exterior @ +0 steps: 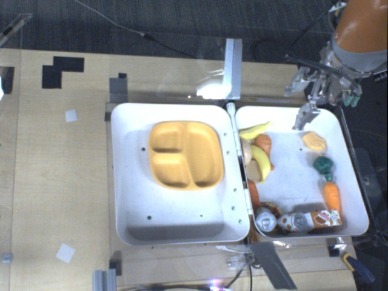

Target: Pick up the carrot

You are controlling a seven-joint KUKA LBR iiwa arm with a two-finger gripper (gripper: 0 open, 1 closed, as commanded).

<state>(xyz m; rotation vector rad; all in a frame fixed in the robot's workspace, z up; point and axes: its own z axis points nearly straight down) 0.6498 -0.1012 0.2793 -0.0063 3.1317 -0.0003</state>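
My hand (306, 115) hangs over the far edge of the right bin (285, 162), holding nothing; how far it is open I cannot tell. The carrot (331, 196) lies near the bin's right wall, just beyond the bottle (321, 219). Its long axis runs near to far, green top (324, 165) pointing away. I should descend over its middle and close across that axis.
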